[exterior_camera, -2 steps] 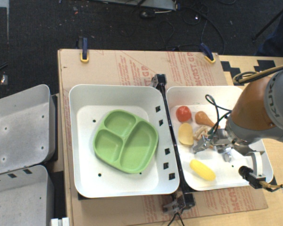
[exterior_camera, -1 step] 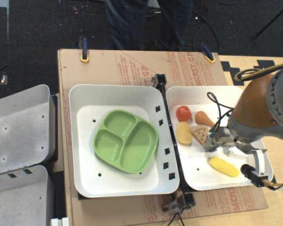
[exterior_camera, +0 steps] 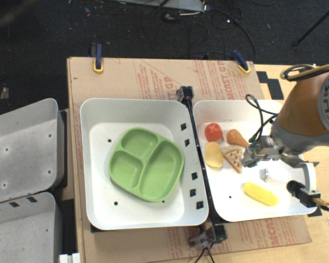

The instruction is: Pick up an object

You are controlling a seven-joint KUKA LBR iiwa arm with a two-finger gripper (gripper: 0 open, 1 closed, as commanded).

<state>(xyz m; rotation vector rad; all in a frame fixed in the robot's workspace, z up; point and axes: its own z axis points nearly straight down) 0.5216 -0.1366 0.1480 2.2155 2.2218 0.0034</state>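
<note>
The right bin [exterior_camera: 230,204] holds several toy foods. There is a red tomato [exterior_camera: 213,131], an orange carrot-like piece [exterior_camera: 236,138], a pale yellow piece [exterior_camera: 214,154], a tan pizza slice [exterior_camera: 233,158] and a yellow corn cob [exterior_camera: 260,194]. My gripper [exterior_camera: 250,156] hangs low over the middle of this bin, right at the pizza slice's right edge. Its tip is dark and small against the bin floor. No object shows clearly between the fingers.
The left bin [exterior_camera: 93,147] carries a green divided plate [exterior_camera: 147,163]. A black divider [exterior_camera: 196,158] runs between the bins. Cables trail from the wrist over the right bin's far side. Folded white panels [exterior_camera: 22,147] lie off the bench at the left.
</note>
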